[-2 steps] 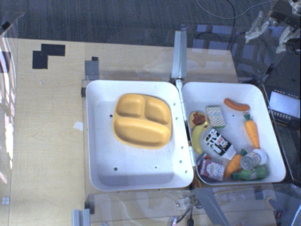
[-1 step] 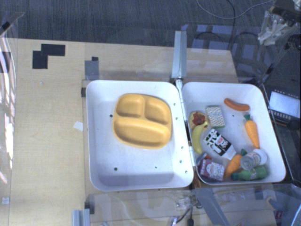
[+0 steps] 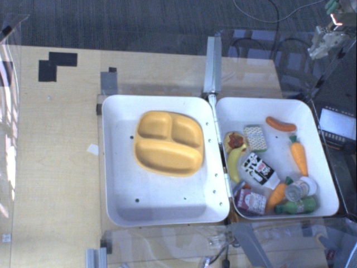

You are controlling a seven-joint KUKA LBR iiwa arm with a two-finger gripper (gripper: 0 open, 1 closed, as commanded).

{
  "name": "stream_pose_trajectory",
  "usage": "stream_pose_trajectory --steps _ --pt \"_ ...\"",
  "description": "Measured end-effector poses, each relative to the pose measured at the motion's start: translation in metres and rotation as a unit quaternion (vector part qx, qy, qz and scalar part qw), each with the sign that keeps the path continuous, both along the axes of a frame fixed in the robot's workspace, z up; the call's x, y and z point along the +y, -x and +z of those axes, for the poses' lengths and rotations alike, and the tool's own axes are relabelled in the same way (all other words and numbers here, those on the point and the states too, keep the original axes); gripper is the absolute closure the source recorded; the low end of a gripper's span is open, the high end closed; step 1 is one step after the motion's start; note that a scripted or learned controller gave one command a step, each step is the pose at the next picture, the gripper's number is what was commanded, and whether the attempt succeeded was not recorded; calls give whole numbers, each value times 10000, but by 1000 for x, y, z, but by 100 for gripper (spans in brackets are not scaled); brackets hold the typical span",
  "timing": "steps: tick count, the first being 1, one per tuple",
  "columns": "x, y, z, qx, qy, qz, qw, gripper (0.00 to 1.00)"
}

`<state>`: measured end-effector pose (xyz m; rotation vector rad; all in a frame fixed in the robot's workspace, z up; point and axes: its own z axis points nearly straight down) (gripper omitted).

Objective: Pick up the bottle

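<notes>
A green bottle [image 3: 297, 207] lies on its side in the near right corner of the right bin [image 3: 312, 116], beside a round grey-topped can [image 3: 302, 188] and a small carrot [image 3: 277, 195]. A white container with black print [image 3: 258, 169] lies at a slant in the middle of that bin. My gripper [image 3: 326, 40] hangs high at the view's top right, beyond the bin's far right corner and well away from the bottle, with nothing seen in it.
The right bin also holds a banana [image 3: 232, 165], a red fruit [image 3: 235, 140], a patterned sponge [image 3: 255, 138], a sausage [image 3: 280, 125], a larger carrot [image 3: 299, 156] and a red packet [image 3: 251, 201]. The left bin [image 3: 120, 166] bears a yellow divided tray [image 3: 169, 142].
</notes>
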<state>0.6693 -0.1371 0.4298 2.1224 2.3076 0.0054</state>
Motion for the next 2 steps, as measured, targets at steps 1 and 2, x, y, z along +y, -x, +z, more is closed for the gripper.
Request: stream_pose_trajectory --steps 1,2 --pt "39 0 -41 13 -18 -2187 9758 100" --pt "72 0 -90 14 -21 -2292 9734 100"
